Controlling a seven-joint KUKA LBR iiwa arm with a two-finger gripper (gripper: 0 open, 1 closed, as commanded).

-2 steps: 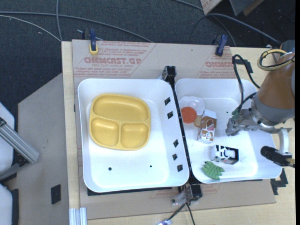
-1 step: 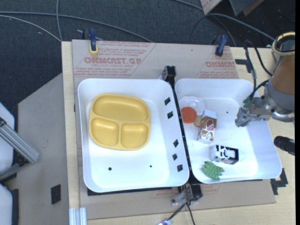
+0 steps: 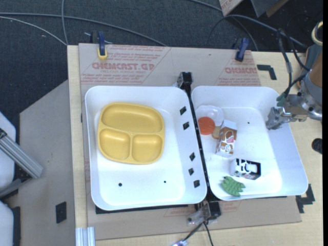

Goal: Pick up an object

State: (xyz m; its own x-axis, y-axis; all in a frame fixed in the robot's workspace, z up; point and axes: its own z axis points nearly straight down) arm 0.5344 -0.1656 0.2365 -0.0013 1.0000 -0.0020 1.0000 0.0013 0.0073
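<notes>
1 fixed camera looks down at a slant on both bins (image 3: 102, 152), seemingly from the bench's (image 3: 128, 65) front.

Right white bin (image 3: 287, 147): centre and far-right floor open. Objects crowd left side: orange round piece under clear plastic wrap (image 3: 207, 123), small brown-and-white carton (image 3: 226, 140), black-and-white packet (image 3: 247, 168), green leafy toy (image 3: 233, 185). Left white bin (image 3: 128, 193): yellow three-compartment plastic plate (image 3: 131, 132) fills upper half; lower floor open.
</notes>
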